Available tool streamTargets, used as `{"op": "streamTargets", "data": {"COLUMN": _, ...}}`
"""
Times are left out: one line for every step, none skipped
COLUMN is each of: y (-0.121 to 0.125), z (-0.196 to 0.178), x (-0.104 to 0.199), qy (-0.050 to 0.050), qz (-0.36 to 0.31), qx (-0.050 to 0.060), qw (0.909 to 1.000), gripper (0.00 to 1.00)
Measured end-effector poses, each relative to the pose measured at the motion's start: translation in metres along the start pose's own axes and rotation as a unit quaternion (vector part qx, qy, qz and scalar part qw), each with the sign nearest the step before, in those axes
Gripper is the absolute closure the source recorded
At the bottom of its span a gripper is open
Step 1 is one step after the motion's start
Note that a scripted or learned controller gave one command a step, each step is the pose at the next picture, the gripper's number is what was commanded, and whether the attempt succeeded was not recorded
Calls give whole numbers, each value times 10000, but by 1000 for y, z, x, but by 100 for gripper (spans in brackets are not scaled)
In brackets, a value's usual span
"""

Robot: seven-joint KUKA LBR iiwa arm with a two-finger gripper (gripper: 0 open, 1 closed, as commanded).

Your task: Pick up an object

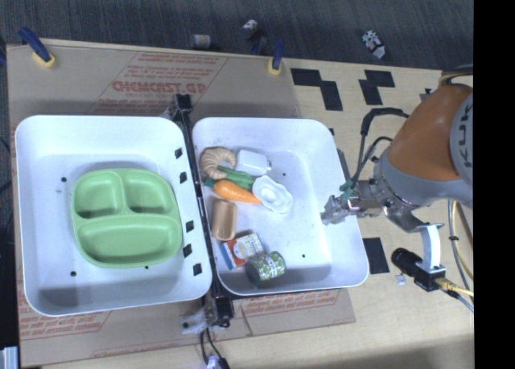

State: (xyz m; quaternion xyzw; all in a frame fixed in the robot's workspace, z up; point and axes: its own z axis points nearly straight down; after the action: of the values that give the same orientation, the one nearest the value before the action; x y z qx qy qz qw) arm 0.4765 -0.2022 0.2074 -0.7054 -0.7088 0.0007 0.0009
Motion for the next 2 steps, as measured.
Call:
{"op": "streamTargets", "data": {"y": 1, "z": -5, "x": 23, "qy": 2, "qz": -16, "qx": 0, "qw": 10000, "gripper": 100}}
{"op": "streamTargets", "data": {"y": 106, "z": -51, "x": 27, "qy": -3, "qz": -2, "qx": -15, "qw": 10000, "gripper": 100}}
